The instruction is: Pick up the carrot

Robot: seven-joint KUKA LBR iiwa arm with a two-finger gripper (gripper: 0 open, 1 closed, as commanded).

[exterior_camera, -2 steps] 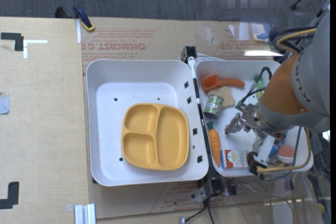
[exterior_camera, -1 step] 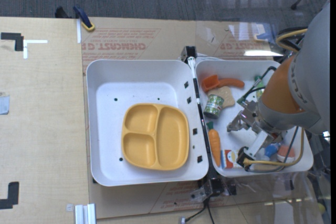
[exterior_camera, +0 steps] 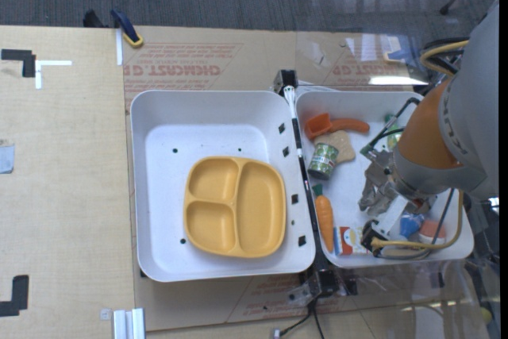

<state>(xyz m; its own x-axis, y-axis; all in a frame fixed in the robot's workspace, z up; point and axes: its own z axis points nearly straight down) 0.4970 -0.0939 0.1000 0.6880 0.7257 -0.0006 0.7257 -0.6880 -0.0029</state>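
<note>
Grey KUKA arm (exterior_camera: 468,115) with orange band is seen reaching in from the right, wrist down inside the right-hand shallow white bin (exterior_camera: 349,256). The jaws (exterior_camera: 373,198) are seen hanging low over the bin's right half; whether they are spread or pressed together cannot be told, since the fingertips are lost in dark clutter and cabling.

The small orange carrot (exterior_camera: 324,222) is seen lying lengthwise to the left of the jaws, against the bin's left wall, apart from the jaws, nothing gripping it.

Up-left of the jaws a small green-labelled tin can (exterior_camera: 323,159) is seen on its side, touching a tan slice of toy bread (exterior_camera: 343,145). Above those an orange plastic scoop-like toy (exterior_camera: 337,124) is seen. Below-left of the jaws, a small white-and-red carton (exterior_camera: 347,240) is seen just beside the carrot's lower end. Blue and red items near the bin's right wall are partly hidden.

Far left of the jaws, in the left-hand shallow white bin (exterior_camera: 159,194), a yellow three-compartment plastic plate (exterior_camera: 236,206) is seen. Both bins are carried on the worktop (exterior_camera: 63,210).
</note>
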